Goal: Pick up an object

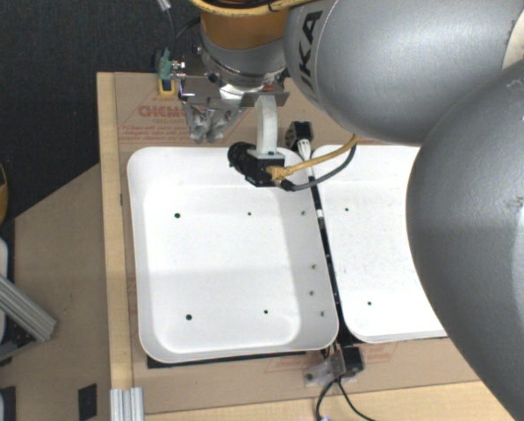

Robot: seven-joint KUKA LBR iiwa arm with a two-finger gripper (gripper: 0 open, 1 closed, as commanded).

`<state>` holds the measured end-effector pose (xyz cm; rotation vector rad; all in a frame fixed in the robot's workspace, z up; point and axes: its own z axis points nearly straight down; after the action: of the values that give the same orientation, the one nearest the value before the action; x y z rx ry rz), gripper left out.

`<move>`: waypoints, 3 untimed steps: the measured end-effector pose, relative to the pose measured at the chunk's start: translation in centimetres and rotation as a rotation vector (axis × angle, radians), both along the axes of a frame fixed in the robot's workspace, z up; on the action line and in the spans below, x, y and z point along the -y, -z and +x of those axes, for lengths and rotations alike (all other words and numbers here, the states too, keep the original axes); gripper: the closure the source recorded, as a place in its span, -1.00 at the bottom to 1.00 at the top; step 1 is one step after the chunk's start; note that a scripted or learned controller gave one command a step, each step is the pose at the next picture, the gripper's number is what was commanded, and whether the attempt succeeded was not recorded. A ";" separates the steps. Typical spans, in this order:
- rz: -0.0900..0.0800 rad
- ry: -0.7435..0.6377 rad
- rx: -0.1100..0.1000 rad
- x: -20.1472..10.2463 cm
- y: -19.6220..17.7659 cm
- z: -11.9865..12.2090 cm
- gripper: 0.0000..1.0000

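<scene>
Camera view puts my claw above the far rim of the left bin; I cannot tell its state, nor spot any object to pick. The risk I see: descending here could strike the rim or the desk.

Two shallow white bins are sitting side by side on a brown bench board: the left bin is showing small dark dots on its floor, and the right bin is lying just beside it, a dark seam running between them. A metal extrusion is lying at the left edge, well apart from the bins
</scene>
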<state>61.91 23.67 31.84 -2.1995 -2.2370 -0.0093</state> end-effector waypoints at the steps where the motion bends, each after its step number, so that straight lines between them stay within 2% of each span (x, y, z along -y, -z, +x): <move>1: -0.007 0.020 -0.001 5.3 -2.5 -1.1 1.00; 2: -0.007 0.013 -0.003 1.0 6.2 3.9 1.00; 3: -0.006 0.021 0.008 5.1 -0.7 4.9 1.00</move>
<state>66.79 18.59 32.49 -2.2297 -2.2217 -0.0117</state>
